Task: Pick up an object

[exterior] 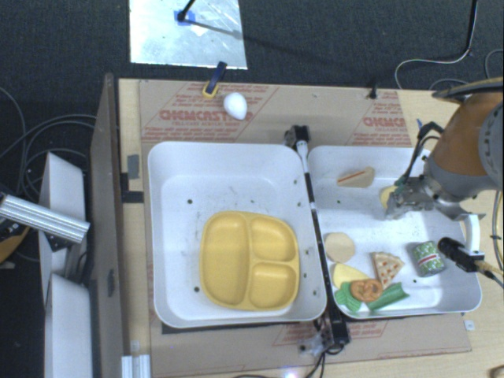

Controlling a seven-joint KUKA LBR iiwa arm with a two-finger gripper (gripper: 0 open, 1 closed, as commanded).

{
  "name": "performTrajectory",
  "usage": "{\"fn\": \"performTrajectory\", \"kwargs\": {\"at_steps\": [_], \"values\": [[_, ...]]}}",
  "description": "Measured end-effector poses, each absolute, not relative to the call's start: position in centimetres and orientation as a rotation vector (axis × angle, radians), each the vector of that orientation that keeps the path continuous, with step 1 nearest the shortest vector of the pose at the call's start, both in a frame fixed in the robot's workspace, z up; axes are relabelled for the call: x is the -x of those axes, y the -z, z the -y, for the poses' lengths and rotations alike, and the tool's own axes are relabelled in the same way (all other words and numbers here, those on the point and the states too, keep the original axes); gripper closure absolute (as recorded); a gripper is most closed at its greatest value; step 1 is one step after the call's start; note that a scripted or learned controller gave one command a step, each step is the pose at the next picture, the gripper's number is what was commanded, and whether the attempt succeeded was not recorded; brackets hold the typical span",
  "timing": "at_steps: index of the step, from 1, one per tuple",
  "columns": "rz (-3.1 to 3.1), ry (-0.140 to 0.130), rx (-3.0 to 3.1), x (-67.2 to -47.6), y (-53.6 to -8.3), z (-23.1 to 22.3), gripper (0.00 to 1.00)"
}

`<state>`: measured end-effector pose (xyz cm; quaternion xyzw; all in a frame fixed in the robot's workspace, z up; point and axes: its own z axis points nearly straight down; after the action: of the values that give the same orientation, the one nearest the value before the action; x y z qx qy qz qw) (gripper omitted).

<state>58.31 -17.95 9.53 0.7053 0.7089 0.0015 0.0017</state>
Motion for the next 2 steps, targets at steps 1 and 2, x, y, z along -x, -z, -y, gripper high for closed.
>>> {"fn": "performTrajectory", "kwargs": {"at_steps": [1, 2], "values": [[-2.218, -0.009, -2.205, -64.59, -17.01, 20.77, 1.0], [-2.224, -0.002, -2.214, -64.23, -16.5, 20.63, 0.0]]}}
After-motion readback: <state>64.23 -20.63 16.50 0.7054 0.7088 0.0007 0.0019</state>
